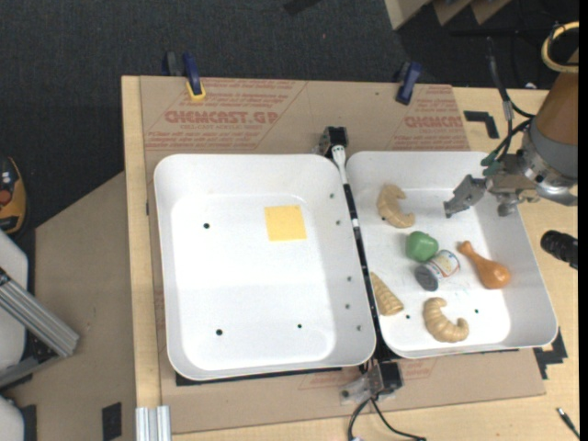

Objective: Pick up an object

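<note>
Two shallow white bins sit side by side on a brown board at the centre of the frame. The left bin (184, 246) holds a single flat yellow square (285, 222), lying in its upper middle. The right bin (524, 324) holds the rest: a pale tan piece (395, 206) near its upper left, a green round object (423, 245) near the middle, a small can-shaped item with a red and white label (446, 263) just right of and below the green one, a dark grey oval (427, 278) touching or just beside that can, an orange drumstick-shaped piece (485, 266) to the right, a tan cone-shaped piece (386, 295) along the left wall, and a curled croissant-shaped piece (446, 321) near the lower edge. The gripper (481, 197) hangs over the upper right part of the right bin, its two dark fingers spread apart with nothing between them, clear of every object; the tan piece and the orange piece lie nearest it.
</note>
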